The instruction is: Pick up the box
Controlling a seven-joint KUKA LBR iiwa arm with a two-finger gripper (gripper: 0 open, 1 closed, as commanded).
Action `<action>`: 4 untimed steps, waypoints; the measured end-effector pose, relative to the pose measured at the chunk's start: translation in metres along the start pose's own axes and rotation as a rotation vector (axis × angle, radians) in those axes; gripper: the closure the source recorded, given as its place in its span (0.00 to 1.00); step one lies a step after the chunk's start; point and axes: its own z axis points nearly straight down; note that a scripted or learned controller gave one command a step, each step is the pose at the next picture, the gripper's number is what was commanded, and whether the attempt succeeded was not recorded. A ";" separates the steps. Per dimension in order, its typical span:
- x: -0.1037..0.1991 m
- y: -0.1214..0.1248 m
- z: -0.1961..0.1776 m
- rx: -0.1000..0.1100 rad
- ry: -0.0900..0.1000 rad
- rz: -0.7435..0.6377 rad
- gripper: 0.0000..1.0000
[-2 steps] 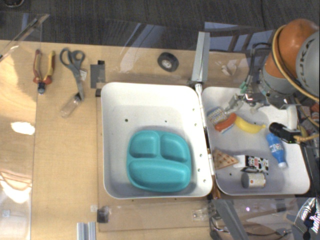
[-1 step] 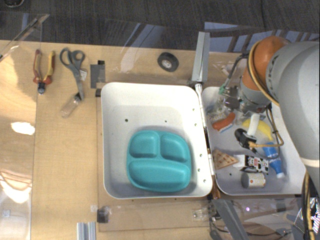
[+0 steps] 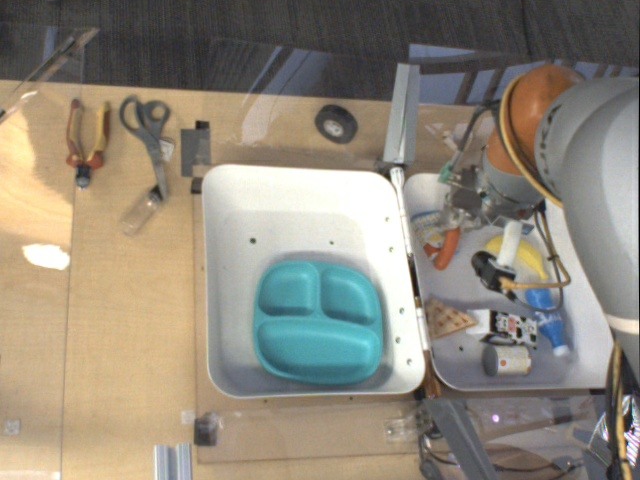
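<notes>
my end effector (image 3: 462, 211) hangs low in the right bin (image 3: 440, 366); i cannot tell its state. the box (image 3: 513, 325) lies nearer the camera, apart.

Your wooden worktop (image 3: 120, 348) carries two white bins (image 3: 300, 193), pliers (image 3: 84, 140), scissors (image 3: 148, 133) and a tape roll (image 3: 336, 123) along its far side.

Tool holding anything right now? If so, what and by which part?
Cannot be told. The grey arm's wrist hides the tool, which sits low over the right white bin near an orange carrot-shaped toy.
</notes>
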 end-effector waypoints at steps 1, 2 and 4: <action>0.028 -0.063 -0.081 0.022 -0.007 0.191 1.00; 0.068 0.013 -0.077 0.024 -0.013 0.416 1.00; 0.081 -0.082 -0.080 0.024 -0.004 -0.116 1.00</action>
